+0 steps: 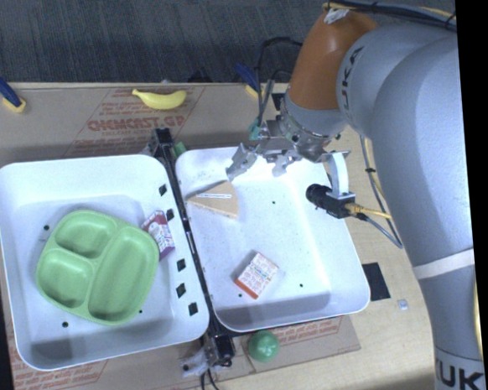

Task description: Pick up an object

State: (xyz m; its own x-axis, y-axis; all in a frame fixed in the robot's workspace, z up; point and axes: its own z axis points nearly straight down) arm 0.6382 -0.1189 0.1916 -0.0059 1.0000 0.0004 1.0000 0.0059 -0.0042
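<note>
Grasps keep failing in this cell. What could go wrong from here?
1. The gripper hovers near the right bin's far rim, close to the tan wedge; descending there could strike the rim.
2. The wedge lies flat against the centre divider, so a grasp may slip off.
3. The small orange-and-white box sits well away, likely out of this approach.

A dark grey carpeted floor (130,26) is seen across the top of the view, ribbed in fine lines. Beneath it a light wooden bench (383,246) is laid with a flattened cardboard sheet (112,124) printed in red lettering (the words cannot be read with certainty). Blue clamps (4,91) are fixed at the sheet's far edge. Even, bright light is cast from above, and only soft shadows are thrown
</note>
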